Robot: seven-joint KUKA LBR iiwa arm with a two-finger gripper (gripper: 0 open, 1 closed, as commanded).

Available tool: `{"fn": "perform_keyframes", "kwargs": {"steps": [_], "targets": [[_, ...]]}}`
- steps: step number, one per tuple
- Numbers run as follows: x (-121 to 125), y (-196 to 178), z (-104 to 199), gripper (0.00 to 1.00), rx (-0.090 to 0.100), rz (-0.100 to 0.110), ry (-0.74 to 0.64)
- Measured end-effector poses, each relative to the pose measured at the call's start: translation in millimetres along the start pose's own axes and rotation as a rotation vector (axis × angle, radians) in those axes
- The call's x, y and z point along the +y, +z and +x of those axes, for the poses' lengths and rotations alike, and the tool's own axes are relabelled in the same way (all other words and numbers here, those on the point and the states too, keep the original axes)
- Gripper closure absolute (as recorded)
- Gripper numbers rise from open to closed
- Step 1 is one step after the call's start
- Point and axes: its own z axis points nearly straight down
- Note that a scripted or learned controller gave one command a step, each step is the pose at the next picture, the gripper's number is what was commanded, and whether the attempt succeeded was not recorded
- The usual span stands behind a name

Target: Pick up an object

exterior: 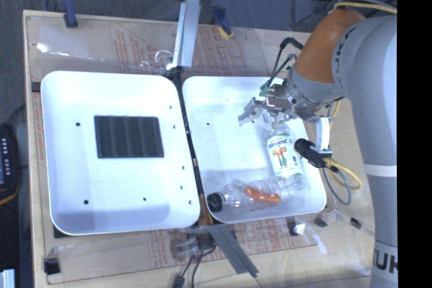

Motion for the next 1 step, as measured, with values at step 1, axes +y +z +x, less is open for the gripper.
{"fn": "perform_keyframes", "kwargs": {"steps": [1], "targets": [[-27.4, -71.5, 2.0, 0.00, -0.002, -0.005, -0.190]]}}
